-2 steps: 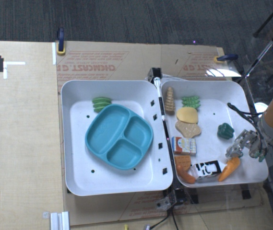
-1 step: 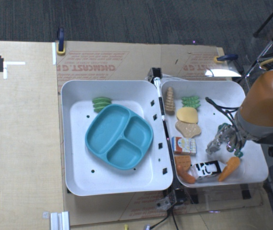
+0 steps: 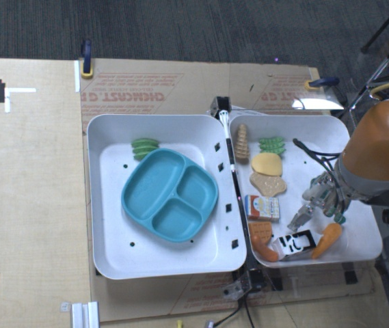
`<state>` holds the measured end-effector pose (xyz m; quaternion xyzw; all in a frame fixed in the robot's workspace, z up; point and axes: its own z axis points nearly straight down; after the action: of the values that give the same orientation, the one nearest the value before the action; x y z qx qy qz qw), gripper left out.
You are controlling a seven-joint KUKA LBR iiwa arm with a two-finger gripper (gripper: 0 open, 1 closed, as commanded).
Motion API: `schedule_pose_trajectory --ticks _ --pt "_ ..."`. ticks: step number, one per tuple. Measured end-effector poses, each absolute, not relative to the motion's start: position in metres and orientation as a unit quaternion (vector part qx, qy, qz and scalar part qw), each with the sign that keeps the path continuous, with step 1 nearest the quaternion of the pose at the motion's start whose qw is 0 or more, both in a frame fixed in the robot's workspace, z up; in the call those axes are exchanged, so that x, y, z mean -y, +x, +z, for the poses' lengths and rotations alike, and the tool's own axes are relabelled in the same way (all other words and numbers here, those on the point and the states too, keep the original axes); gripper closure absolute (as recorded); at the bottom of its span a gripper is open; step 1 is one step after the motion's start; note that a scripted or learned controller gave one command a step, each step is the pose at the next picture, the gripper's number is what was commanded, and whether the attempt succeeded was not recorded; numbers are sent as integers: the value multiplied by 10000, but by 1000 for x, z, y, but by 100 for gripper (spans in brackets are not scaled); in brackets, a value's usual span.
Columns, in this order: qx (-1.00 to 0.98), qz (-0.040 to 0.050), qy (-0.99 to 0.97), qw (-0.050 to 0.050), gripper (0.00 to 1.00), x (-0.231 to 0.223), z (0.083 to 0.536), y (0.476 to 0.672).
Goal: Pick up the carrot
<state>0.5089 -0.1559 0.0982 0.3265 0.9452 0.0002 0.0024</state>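
Reading mirrored, red print on the cardboard looks like "CHEMCAST"; the gripper, spread with nothing between, hangs just beside a smooth tapered orange carrot.

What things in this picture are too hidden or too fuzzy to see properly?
- Gripper in the camera view: blurred and small, so how its fingers stand is unclear.
- Carrot: its upper end sits close under the gripper; whether they touch cannot be told.
- Small carton: its print is too small to read.
- Green item in the left bin: partly covered by the blue tray.
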Motion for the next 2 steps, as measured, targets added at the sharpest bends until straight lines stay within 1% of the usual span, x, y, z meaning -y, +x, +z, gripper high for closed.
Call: schedule_pose_trajectory --ticks 1,2 --pt "-9826 -11 1857 76 0 192 94 483" --pt "-9820 -6 1887 112 100 192 104 486"
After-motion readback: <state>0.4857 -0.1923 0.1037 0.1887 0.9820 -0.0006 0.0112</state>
